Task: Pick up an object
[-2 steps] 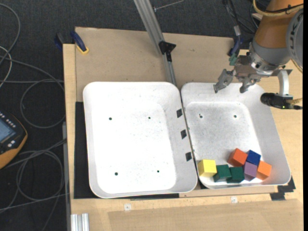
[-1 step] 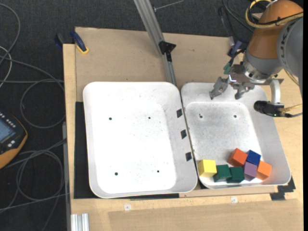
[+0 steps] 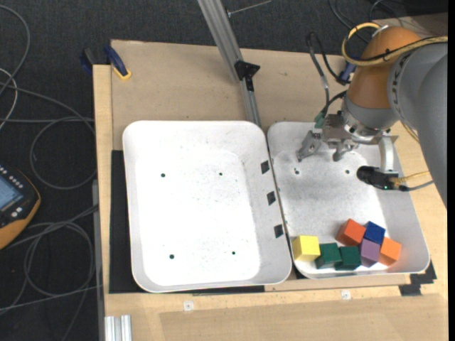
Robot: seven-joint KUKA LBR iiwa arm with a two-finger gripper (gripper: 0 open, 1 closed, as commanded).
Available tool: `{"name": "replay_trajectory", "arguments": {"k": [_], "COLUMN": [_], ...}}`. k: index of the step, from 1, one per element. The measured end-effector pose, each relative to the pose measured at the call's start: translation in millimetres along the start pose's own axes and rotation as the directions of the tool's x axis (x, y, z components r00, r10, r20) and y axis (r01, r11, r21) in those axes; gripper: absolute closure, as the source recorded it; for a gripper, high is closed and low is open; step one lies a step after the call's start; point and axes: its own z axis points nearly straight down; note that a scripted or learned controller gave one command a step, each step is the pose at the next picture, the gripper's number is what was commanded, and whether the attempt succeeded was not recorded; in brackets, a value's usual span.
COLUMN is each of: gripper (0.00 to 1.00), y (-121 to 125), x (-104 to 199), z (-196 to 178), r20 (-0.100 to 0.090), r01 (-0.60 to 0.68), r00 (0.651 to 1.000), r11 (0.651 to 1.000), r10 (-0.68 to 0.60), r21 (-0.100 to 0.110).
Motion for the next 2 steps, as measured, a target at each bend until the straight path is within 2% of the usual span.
{"name": "replay_trajectory", "arguments": {"k": [1, 2], "gripper": [1.00, 1.00], "y": [2.8, 4.4], "x": [0.1, 2.0], "z": [-16.0, -60.0], "r20": [0.000, 0.002], "r01": [0.000, 0.000], "r00": [1.000, 1.000], "r11": [1.000, 1.000], "r10": [0.000, 0.000], "r21": [-0.010, -0.014]}}
